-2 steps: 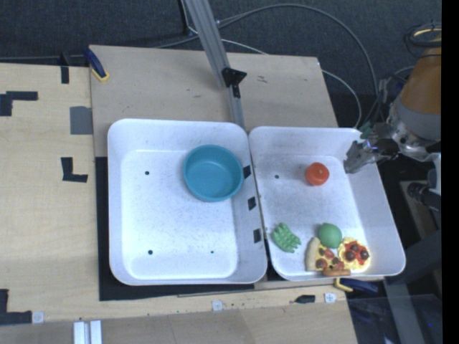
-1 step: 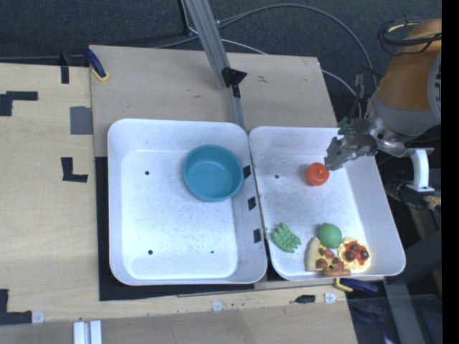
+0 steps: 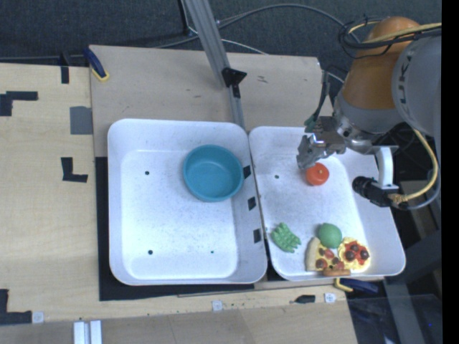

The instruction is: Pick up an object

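Observation:
A small red tomato-like toy (image 3: 318,174) lies in the upper part of the right bin (image 3: 283,153). My gripper (image 3: 310,158) hangs just above and left of it, its dark fingers pointing down close to the toy's top. Nothing shows between the fingers. Along the right bin's front lie a green leafy toy (image 3: 285,237), a green round toy (image 3: 329,233) and a pizza slice toy (image 3: 338,256). A blue bowl (image 3: 212,173) sits in the left bin (image 3: 143,213), toward its upper right.
A slanted metal pole (image 3: 215,41) crosses above the bins' far edge and ends at a black clamp. The arm's grey body and orange band (image 3: 380,63) loom over the right bin's far right corner. Cables (image 3: 419,185) hang along the right.

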You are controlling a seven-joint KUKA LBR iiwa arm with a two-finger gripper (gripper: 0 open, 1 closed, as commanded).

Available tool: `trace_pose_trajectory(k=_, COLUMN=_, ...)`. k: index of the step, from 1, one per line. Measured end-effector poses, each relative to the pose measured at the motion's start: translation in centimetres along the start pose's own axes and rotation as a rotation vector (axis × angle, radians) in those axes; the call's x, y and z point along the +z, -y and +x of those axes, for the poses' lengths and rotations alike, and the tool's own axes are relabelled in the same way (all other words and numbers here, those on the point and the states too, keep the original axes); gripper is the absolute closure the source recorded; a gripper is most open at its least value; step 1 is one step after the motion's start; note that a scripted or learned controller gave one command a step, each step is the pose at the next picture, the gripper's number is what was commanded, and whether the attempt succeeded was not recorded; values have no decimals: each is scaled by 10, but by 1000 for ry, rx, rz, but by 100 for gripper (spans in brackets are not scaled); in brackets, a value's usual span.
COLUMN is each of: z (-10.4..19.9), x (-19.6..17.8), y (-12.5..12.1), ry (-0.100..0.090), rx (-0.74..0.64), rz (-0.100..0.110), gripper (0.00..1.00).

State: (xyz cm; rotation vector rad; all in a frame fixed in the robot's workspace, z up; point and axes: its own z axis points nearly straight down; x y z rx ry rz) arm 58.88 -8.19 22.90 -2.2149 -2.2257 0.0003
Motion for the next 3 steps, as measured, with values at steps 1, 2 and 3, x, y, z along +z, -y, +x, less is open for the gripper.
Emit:
trace_pose_trajectory(k=1, z=49, x=10, y=-14, ry=0, rx=0, rz=0, gripper=100)
trace_pose_trajectory(k=2, z=106, x=11, y=-33, ry=0, rx=0, rz=0, gripper=100)
trace_pose_trajectory(k=3, z=159, x=-2, y=-37, ry=0, rx=0, rz=-1, gripper=100)
